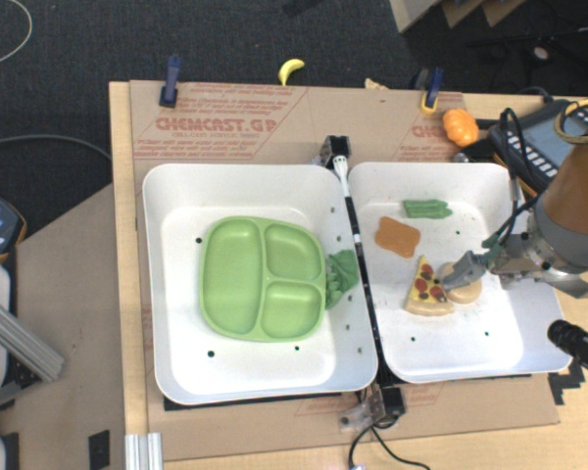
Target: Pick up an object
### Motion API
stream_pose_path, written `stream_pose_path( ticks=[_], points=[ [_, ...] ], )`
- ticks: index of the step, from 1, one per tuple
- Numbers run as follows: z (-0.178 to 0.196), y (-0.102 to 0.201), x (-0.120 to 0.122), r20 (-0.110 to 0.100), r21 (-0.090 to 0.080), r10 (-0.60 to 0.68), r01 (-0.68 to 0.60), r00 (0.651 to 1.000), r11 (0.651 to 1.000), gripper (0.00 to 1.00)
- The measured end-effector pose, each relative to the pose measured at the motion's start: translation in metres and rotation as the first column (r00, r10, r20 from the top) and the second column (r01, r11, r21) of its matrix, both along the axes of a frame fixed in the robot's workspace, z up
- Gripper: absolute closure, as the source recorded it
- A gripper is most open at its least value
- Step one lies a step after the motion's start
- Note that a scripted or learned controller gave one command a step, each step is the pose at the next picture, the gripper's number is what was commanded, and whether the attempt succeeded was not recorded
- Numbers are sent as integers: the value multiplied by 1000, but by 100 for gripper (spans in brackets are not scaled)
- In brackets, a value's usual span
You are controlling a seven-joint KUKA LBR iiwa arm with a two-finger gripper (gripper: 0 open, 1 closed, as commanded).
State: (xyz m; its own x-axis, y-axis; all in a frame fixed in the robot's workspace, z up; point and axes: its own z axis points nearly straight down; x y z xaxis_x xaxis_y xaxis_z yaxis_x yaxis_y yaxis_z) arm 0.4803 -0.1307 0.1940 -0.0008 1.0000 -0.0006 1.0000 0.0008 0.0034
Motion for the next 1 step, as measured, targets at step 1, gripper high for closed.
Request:
stream_pose_path(
  ticks=[1],
  points=[
    [-114, -44, -3, -10, 3, -5, 6, 1000, 1000, 0]
  ],
)
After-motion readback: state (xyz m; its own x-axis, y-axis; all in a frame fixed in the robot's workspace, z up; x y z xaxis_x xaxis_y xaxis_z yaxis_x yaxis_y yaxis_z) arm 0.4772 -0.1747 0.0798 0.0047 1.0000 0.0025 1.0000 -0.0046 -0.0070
